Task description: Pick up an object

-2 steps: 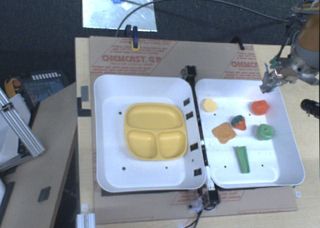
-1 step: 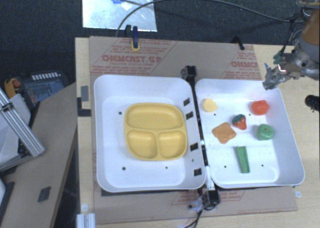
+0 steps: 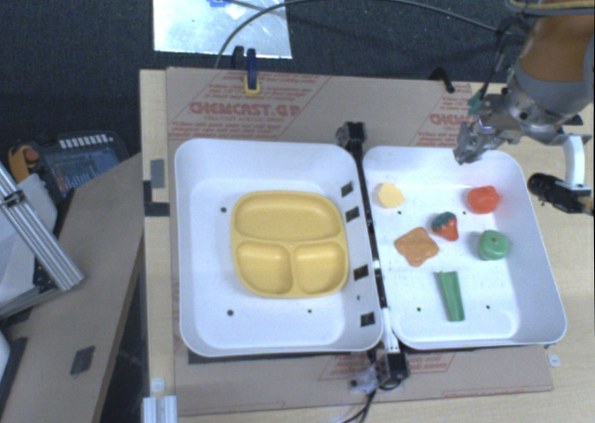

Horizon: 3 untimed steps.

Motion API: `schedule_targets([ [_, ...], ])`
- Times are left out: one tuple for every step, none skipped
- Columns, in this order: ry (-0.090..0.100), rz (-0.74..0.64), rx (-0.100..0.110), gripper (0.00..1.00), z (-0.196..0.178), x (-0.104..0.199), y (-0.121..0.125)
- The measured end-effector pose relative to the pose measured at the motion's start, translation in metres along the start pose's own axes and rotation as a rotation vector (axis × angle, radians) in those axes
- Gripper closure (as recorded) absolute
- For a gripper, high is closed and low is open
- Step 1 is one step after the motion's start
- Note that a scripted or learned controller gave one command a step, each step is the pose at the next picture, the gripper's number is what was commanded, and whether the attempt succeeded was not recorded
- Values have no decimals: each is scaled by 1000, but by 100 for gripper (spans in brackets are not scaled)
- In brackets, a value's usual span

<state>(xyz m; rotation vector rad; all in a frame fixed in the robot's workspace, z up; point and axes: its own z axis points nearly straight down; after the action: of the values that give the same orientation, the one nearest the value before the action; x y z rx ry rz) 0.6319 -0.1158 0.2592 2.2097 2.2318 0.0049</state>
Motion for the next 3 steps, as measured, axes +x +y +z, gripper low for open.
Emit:
schedule_targets([
  [0,0,1,100,13,60,2],
  [0,1,1,100,22,105,1],
  [1,0,1,100,15,156,2],
])
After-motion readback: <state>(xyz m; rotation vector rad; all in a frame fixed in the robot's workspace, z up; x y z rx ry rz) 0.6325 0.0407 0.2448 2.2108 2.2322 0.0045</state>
